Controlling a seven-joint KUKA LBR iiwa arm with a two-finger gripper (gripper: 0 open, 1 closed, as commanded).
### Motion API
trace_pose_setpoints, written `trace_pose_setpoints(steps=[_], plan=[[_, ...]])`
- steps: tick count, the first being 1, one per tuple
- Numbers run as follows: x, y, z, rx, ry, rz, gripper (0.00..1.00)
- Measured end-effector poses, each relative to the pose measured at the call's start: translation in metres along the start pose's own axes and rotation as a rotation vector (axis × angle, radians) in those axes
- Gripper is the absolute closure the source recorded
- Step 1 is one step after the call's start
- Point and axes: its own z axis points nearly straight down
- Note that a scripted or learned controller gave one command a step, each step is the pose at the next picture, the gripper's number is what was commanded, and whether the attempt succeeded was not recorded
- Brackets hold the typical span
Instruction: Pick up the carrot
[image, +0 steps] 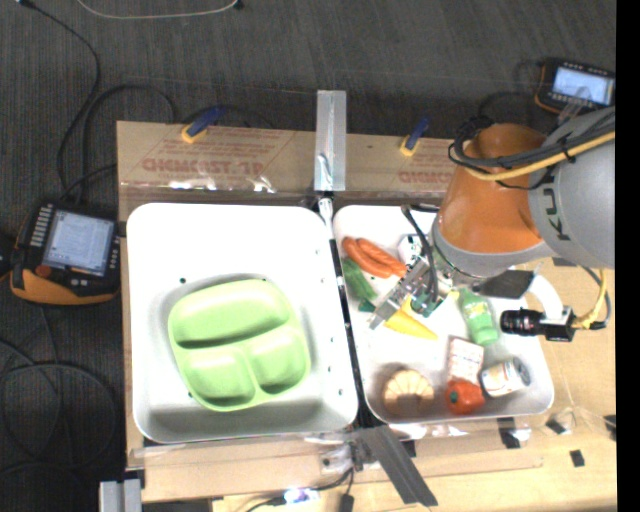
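Carrot (373, 256) lies in the bin (540, 400), just up-left of the gripper (398, 303); not yet lifted; finger state cannot be told; grasp and lift remain.

Red print reading roughly "CHEMOST 18" stands upside down on the cardboard (215, 160) far behind the left bin, and part of "KUKA" shows on the arm (560, 215).
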Motion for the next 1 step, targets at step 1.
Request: trace_pose_setpoints(steps=[1], plan=[[-0.0186, -0.0308, -0.0003, 0.001, -0.001, -0.174, 1.00]])
